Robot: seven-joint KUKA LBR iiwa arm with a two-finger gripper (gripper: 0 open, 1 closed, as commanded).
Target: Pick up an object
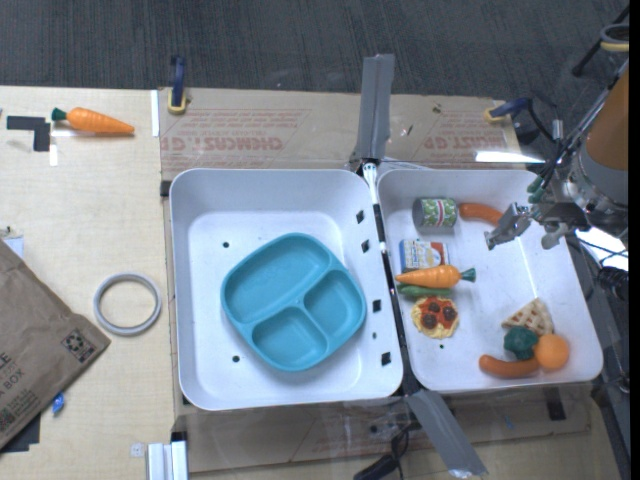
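Small orange sausage-shaped toy [481, 211] lay at the back of the right white bin [585, 298], beside a green-labelled toy can [435, 213]. Grey two-finger gripper [527, 227] hovered just right of it, fingers spread, holding nothing. Best approach, I'd judge: centre over the sausage, straddle its narrow width, descend clear of the can, then close.

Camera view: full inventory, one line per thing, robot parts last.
white bins: 2, side by side on bench
divided plate: 1, blue, left bin
can: 1, green, right bin, far end
carrot: 1, orange, right bin, lying on a small box
mini pizza: 1, right bin
sausage: 1, orange, right bin, near corner
second carrot: 1, orange, bench far left
tape ring: 1, grey, left of bins
gripper: 1, over right bin
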